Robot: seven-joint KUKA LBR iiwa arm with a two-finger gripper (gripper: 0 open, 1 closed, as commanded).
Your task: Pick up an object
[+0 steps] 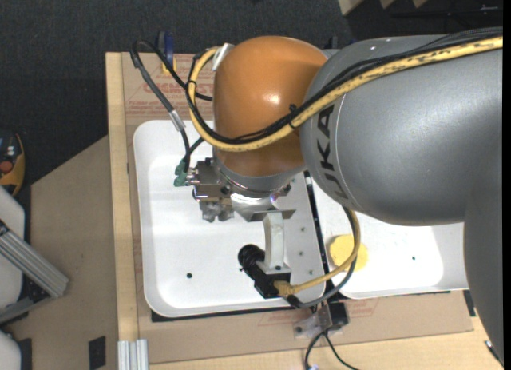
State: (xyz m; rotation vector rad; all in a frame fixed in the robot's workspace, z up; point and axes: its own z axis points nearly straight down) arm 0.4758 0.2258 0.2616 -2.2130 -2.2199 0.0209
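Hanging low over the left bin, arm hides the tool; yellow object lies in right bin.

1. Yellow object — flat-looking, rounded, partly hidden behind the arm and a cable.
2. Lying in the right bin, close to its left wall — resting on the white floor.

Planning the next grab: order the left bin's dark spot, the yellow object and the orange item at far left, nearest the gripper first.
From the gripper:
1. dark spot, left bin floor, just below it.
2. yellow object, right bin, partly behind the arm.
3. orange item, off the bench, left edge.
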